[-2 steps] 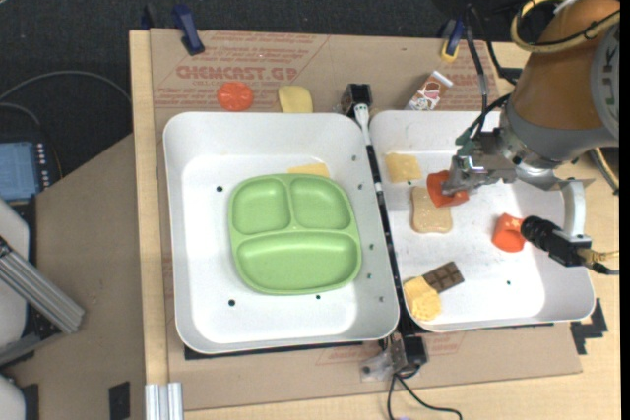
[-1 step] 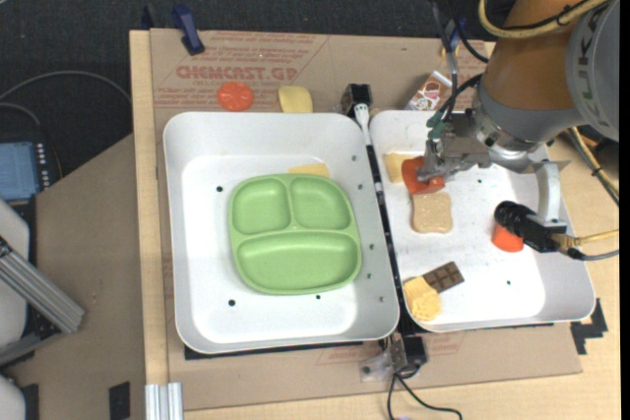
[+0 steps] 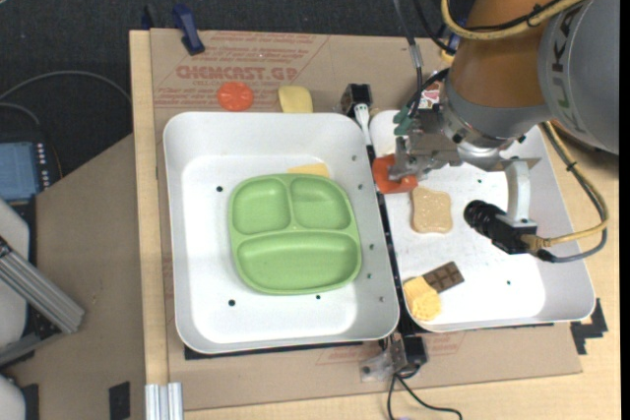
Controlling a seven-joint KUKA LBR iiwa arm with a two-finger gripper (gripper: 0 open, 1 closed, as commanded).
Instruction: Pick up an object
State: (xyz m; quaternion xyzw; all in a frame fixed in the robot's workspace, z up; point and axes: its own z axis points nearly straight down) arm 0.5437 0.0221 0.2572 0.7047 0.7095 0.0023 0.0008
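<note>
dark carpet lies around a bench topped with printed cardboard (image 3: 256,54), and two white bins sit on it side by side. the left bin (image 3: 197,310) holds a green divided plate (image 3: 293,233) near its middle, with a pale yellow slice (image 3: 310,169) showing at the plate's 12 o'clock edge. the arm (image 3: 502,25) reaches into the right bin (image 3: 522,285) from 2 o'clock. its gripper (image 3: 406,162) is low at that bin's 10 o'clock corner, close to the wall next to the left bin. a red-orange piece (image 3: 385,175) lies right at the gripper's tip, on its 8 o'clock side. i cannot tell whether the piece is gripped, nor whether the gripper is spread or closed. a tan bread-like slice (image 3: 431,211) lies just beside the gripper, at its 5 o'clock. toward the bin's 7 o'clock corner a brown chocolate-like bar (image 3: 445,277) touches a yellow round wafer (image 3: 423,302). on the cardboard beyond the left bin's 12 o'clock rim sit an orange disc (image 3: 235,95) and a pale yellow block (image 3: 294,99), near each other. a blue clip (image 3: 187,28) lies further out at 11 o'clock.
</note>
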